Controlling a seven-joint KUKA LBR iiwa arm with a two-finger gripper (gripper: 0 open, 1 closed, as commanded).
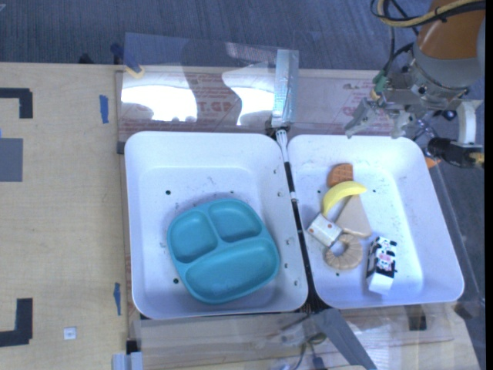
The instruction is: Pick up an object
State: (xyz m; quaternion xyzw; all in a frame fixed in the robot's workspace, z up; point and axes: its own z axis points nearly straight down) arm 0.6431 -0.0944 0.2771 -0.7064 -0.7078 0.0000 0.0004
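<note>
1. Yellow plastic banana (343,196), a curved toy fruit, lies in the right shallow white bin (408,284), in the upper middle of a small cluster of objects; it looks like the most reachable pick for this task, though any item there would serve.
2. Just above the banana, touching or nearly so, sits a round orange-brown biscuit-like piece (340,174). Below it lie a pale tan wedge (356,220), a small white block with a red mark (324,230), and a round beige ring-shaped piece (343,254). A white carton with black cow patches (381,265) stands a little apart, toward the lower right.
3. The left shallow white bin (146,168) holds a teal plastic divided plate (223,249) with three compartments.
4. The two-finger gripper (375,119) hangs over the far rim of the right bin, near its upper right corner, below the grey arm's orange band (461,14). Its two fingers stand spread apart with nothing between them.
5. The deciding relation: the banana lies toward the near side and slightly left of the gripper, well apart from it. Its long axis runs at a slant, from lower left up to the right tip.
6. In my judgement, the fingers would need to close across that slant, and the neighbouring biscuit piece crowds the upper side, so a clean grasp is uncertain.
</note>
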